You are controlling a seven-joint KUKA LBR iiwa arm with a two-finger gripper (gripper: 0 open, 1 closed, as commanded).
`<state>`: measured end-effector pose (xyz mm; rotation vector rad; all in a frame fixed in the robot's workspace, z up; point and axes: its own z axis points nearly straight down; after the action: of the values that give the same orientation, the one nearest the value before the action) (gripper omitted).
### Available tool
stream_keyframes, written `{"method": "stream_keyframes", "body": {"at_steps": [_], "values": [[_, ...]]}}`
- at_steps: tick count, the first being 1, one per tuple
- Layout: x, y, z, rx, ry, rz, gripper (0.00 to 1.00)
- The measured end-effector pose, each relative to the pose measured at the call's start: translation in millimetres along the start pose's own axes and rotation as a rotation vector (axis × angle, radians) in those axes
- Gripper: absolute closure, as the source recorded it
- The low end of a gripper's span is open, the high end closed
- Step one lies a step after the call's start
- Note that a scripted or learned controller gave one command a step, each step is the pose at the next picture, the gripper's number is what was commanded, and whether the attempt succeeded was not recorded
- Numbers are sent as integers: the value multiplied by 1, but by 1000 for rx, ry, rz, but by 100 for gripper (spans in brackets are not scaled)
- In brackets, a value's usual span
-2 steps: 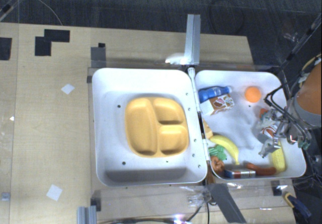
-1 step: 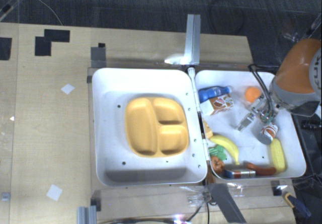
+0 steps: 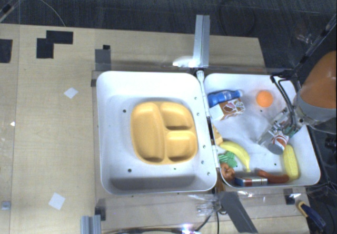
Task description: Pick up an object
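Pale wood bench (image 3: 47, 138), two white bins set side by side on it. Left bin (image 3: 113, 122): holds a yellow sectioned tray (image 3: 162, 132), centred, three compartments. Right bin (image 3: 247, 122): cluttered. Arm (image 3: 322, 88) enters from the right edge, orange band over grey wrist, reaching down into the right bin's right half. Gripper (image 3: 276, 135) low over the bin floor near a small red-and-white object (image 3: 281, 140); finger spread cannot be told, nor whether anything is held. Corn cob (image 3: 290, 162) just near of the gripper, by the right wall. Banana (image 3: 236, 152) toward the near left of that bin. Blue-capped packet (image 3: 225, 102) at far left. Red and dark marker-like item (image 3: 260, 179) along the near wall. Orange ball (image 3: 265, 99) at far middle, apart from the gripper.
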<state>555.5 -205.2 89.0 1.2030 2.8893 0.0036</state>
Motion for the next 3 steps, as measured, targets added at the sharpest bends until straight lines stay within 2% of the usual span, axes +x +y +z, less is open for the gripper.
{"method": "stream_keyframes", "body": {"at_steps": [1,2,3], "values": [[-25,37,1,0,1,120,0],[-3,3,-11,3,4,253,0],[-35,36,2,2,2,374,0]]}}
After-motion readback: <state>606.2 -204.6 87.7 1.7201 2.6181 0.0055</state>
